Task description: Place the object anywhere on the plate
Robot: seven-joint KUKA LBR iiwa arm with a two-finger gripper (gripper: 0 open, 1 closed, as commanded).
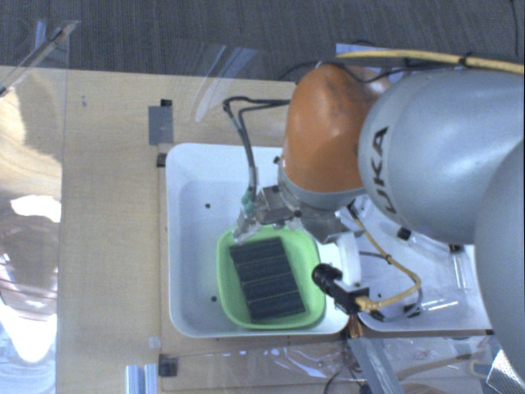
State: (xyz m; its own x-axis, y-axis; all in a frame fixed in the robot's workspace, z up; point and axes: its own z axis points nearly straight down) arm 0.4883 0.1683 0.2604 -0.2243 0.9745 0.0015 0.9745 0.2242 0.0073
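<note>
The big grey arm with its orange band reaches in from the right and covers much of the right bin. The left white bin sits under the gripper. In this bin lies a green plate, just below the gripper. On the plate lies a dark ridged block, flat, just below the gripper tip. The wrist hides the plate's top right part. A black cable runs up from the gripper. A yellow wire loops to its right. I cannot tell how the fingers stand.
</note>
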